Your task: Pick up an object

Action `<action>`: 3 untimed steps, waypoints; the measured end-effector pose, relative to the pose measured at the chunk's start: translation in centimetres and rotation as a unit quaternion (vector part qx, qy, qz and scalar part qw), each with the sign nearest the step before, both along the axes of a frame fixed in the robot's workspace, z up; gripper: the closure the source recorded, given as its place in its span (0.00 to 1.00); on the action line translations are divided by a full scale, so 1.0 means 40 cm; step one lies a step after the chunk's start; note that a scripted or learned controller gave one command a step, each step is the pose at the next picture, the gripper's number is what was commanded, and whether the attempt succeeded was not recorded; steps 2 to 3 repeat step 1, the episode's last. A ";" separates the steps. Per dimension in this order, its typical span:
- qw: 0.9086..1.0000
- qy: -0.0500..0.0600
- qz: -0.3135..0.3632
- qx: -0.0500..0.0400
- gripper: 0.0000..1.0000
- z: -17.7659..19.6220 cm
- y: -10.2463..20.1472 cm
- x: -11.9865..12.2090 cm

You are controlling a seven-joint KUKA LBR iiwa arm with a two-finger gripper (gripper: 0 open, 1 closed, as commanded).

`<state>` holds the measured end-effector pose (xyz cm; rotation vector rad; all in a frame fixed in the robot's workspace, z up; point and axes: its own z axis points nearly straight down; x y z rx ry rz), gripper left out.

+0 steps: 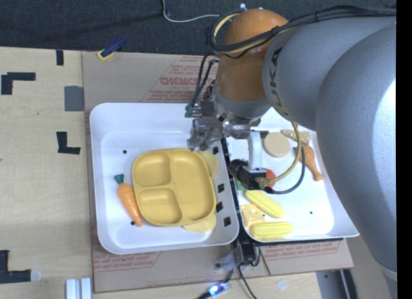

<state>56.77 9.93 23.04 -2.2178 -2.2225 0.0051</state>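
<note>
While the yellow divided plate [172,185] lies flat in the left bin [103,163], the gripper [205,134] hangs over its far right corner.

The plate sits just below and left of the gripper, its long axis running toward the camera; whether the gripper is released or clenched, I cannot tell. A toy carrot [129,202] lies beside the plate's left edge. Across the bin divider, in the right bin [335,224], lie two corn cobs [265,202], well apart from the plate.
</note>
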 end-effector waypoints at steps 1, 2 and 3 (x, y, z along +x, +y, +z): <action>1.000 -0.001 0.000 0.000 1.00 -0.015 0.023 0.038; 1.000 -0.001 0.000 0.000 1.00 -0.015 0.023 0.038; 1.000 -0.001 0.000 0.000 1.00 -0.015 0.023 0.038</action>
